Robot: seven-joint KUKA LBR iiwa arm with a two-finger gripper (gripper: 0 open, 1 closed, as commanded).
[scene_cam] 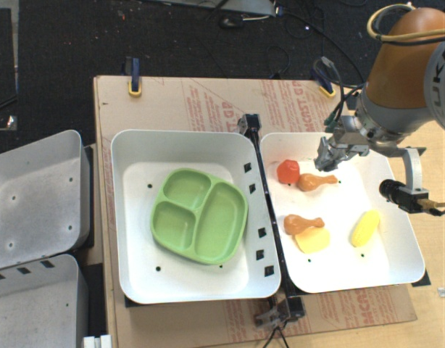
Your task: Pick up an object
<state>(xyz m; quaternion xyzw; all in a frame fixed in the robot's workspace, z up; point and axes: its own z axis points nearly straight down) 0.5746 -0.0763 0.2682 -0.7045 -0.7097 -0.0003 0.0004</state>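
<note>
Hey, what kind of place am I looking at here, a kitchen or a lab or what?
Most likely a robotics lab, not a kitchen. A grey and orange robot arm reaches over two shallow white bins clamped to a wooden bench, loose cables run over the dark floor, and the food is toy plastic, like the yellow corn cob.

An orange plastic toy drumstick is lying flat in the right white bin, its thin end pointing toward three o'clock.

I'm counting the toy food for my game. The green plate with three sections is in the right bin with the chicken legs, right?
Not quite. The camera view shows the green plate in the left bin; the chicken legs lie in the right bin.
</note>
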